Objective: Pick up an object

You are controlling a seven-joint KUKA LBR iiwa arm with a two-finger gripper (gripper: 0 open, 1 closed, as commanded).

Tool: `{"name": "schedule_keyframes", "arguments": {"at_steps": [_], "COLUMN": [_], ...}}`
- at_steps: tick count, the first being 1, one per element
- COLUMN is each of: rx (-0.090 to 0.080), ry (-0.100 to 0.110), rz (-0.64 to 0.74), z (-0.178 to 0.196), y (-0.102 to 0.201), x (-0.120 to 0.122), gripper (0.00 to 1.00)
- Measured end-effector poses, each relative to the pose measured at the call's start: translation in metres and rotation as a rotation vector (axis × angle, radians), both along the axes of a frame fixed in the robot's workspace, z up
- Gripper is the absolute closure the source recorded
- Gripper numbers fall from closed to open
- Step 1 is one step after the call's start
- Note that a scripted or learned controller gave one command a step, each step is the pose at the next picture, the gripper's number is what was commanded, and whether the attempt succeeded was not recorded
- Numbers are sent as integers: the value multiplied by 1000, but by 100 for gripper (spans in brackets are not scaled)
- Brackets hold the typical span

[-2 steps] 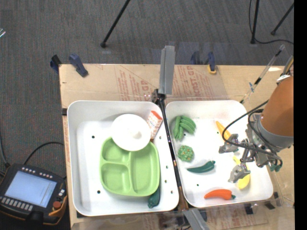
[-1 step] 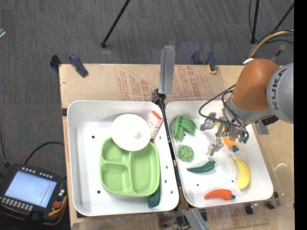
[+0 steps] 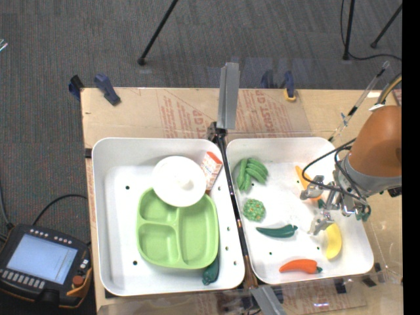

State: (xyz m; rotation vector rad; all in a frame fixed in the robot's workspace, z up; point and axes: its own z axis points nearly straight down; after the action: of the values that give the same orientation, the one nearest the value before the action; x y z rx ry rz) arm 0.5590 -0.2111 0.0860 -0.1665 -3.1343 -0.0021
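My gripper (image 3: 317,206) hangs over the right bin (image 3: 275,144), near its right side, below the orange band of the arm. It looks open, and only white bin floor shows between its fingers. A yellow banana (image 3: 333,240) lies just below and right of it. An orange carrot (image 3: 300,175) lies just above and left of it. A dark green chili (image 3: 277,230) sits to its lower left. Further left are a round green knobbly piece (image 3: 254,209) and a bunch of green pea pods (image 3: 251,172). An orange-red pepper (image 3: 300,266) rests by the front wall.
The left bin (image 3: 105,195) holds a light green divided tray (image 3: 177,235), with a white round dish (image 3: 179,180) overlapping its top. A small carton (image 3: 211,167) leans by the divider. A dark green item (image 3: 210,273) lies at that bin's front right corner.
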Motion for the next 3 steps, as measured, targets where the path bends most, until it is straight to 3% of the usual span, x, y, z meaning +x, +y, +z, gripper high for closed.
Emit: {"name": "schedule_keyframes", "arguments": {"at_steps": [1, 2, 3], "rx": [0, 1, 2], "ry": [-4, -1, -2], "rz": [64, -22, -17], "z": [1, 0, 9], "y": [-1, 23, 25], "x": [72, 75, 75], "gripper": [0, 0, 100]}}
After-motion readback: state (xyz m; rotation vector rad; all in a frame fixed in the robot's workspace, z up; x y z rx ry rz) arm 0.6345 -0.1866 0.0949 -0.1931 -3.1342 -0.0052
